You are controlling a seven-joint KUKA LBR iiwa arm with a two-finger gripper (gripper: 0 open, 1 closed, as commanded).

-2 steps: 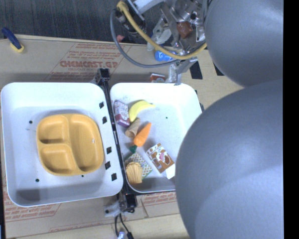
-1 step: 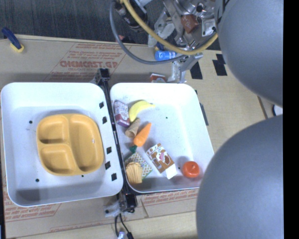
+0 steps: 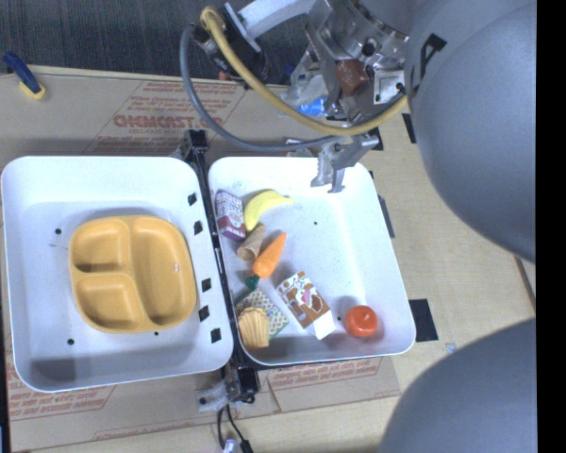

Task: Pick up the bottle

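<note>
My gripper (image 3: pixel 333 170) hangs over the far edge of the right bin (image 3: pixel 387 253), above bare white floor. Nothing shows beneath it. Nearest to it in the bin lie a yellow banana (image 3: pixel 264 204) and a purple packet (image 3: pixel 229 211), to its left. Along the bin's near side lie a brown-and-white printed container with a white end (image 3: pixel 307 305) and a small round orange-red item (image 3: pixel 361 321). I cannot tell which of these two is the bottle. Both are well apart from the gripper.
An orange carrot (image 3: pixel 270 253), a cone (image 3: pixel 251 244) and a yellow ridged toy (image 3: pixel 254 327) lie by the right bin's left wall. The left bin (image 3: pixel 19 253) holds a yellow divided plate (image 3: pixel 132 272). Cables (image 3: pixel 217 74) loop behind the bins.
</note>
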